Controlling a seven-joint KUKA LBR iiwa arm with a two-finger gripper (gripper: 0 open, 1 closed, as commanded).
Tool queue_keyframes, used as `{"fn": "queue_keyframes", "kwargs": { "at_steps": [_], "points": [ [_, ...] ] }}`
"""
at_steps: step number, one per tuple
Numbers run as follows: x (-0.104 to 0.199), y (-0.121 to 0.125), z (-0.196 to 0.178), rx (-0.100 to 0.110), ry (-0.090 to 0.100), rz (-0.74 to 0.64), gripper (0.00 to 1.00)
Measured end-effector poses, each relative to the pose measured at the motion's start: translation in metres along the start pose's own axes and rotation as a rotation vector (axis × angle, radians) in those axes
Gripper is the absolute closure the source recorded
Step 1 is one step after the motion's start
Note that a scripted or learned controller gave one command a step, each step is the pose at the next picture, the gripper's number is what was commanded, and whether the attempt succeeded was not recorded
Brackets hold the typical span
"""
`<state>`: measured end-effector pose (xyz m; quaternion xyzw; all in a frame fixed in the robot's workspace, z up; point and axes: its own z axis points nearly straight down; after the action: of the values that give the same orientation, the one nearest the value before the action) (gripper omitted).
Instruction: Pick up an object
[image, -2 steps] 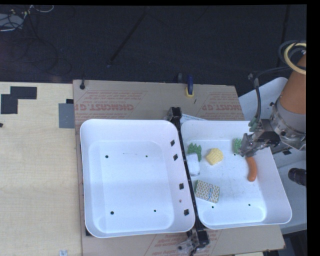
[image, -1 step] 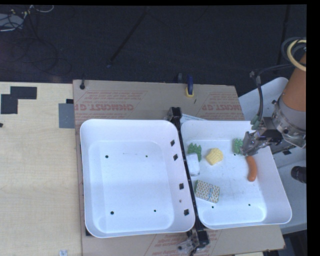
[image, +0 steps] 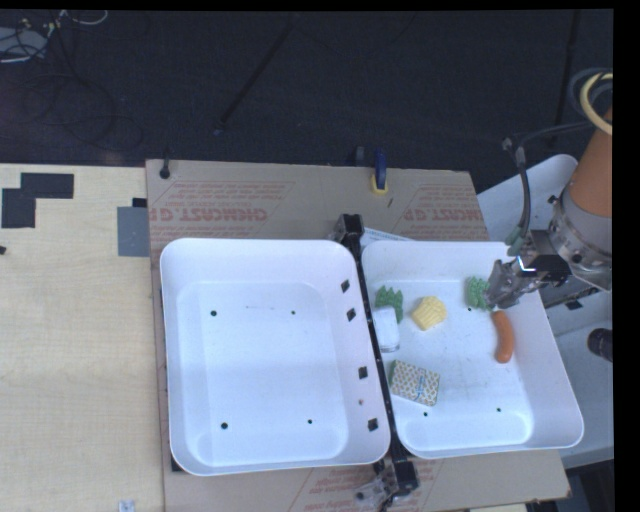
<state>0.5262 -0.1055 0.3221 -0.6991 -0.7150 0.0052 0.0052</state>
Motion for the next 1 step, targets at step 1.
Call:
{"fn": "queue_keyframes", "kwargs": {
  "at_steps": [1],
  "points": [
    [-0.0002, 0.0, -0.0091, 0.002, 0.0, -0.008, 1.0]
  ]
}}
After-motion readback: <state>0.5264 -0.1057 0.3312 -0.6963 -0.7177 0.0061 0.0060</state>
